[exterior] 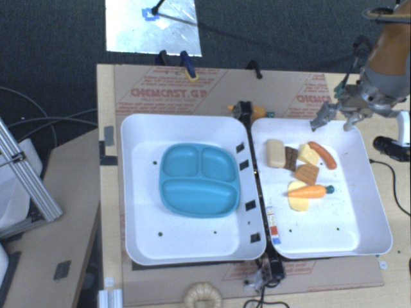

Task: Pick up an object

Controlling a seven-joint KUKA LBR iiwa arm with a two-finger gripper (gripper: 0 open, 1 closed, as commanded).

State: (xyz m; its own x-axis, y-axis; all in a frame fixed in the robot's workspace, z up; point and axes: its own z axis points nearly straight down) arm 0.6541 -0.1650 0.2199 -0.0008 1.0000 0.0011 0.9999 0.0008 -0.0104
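The two-finger gripper (335,116) hangs above the far edge of the right white bin (366,223), its grey fingers spread apart and holding nothing. Nearest the camera, an orange toy carrot (309,191) lies across a pale yellow wedge, long axis left to right, green tip pointing right. Farther on lie a brown waffle square, a beige block, and a red sausage (323,154) slanting just below the gripper.

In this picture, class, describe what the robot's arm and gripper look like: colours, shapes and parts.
The arm is rounded, with an orange band above a grey wrist section. The gripper is grey metal, ending in two slim fingers that splay outward.
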